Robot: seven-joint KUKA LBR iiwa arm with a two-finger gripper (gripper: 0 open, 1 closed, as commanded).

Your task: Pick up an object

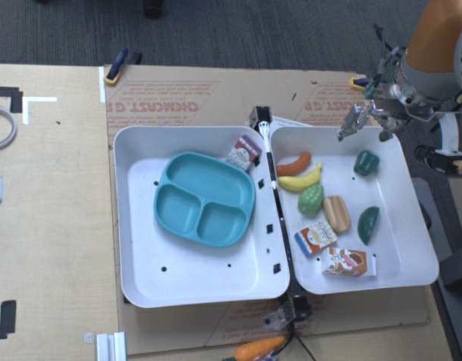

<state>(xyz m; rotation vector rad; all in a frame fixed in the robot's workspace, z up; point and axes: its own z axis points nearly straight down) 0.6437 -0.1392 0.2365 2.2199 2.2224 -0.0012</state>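
Overhead, the end effector (364,120) hangs open, holding nothing, above the right bin (408,265).

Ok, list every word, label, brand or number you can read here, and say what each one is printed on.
"CHEMCAST GP", red print, seen upside down and mirrored, on the cardboard sheet under the bins; my best reading.
The same red print repeats on the cardboard behind the right bin, too cut off to read.
Small carton: printing too small to read.
Flat packet: printing blurred.
Small packet beside the teal tray: unreadable.
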